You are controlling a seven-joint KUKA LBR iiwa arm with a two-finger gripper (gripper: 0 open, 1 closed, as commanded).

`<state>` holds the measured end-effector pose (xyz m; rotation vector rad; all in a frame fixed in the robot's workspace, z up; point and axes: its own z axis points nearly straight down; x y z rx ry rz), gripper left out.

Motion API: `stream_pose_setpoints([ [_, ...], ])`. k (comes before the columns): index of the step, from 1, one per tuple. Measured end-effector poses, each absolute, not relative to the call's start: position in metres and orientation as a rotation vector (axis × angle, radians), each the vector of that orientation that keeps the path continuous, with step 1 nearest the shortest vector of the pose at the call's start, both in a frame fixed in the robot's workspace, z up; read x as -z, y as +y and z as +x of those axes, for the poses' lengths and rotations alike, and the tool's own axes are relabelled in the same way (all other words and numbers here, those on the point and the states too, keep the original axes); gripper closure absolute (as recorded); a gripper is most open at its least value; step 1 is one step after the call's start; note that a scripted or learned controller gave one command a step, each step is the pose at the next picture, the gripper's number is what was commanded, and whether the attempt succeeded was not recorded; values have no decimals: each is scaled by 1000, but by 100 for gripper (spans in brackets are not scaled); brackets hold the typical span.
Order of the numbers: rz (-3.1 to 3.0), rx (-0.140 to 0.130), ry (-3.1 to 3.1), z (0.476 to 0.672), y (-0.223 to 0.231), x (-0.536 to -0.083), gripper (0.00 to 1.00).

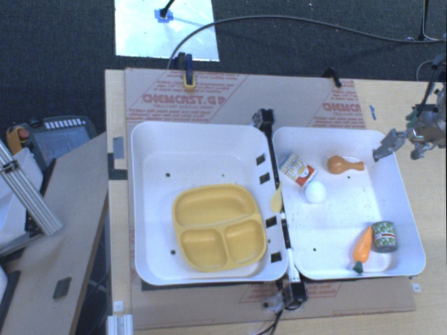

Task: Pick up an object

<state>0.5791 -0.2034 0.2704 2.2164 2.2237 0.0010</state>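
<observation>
The right bin holds several small items. A brown chicken drumstick lies near its far side. Left of it sit a small white, red and yellow carton and a white egg. At the near right corner, an orange carrot rests beside a green can. My gripper hovers over the bin's far right rim, to the right of the drumstick. It is open with nothing between its fingers.
A yellow divided plate lies in the left bin. Black clips line the divider where the two bins meet. A grey pendant and a metal rail sit on a side table at the left.
</observation>
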Motion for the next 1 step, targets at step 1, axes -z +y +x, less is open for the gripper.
stream_pose_setpoints([
  [1,2219,1,2224,579,-197,-228,0],
])
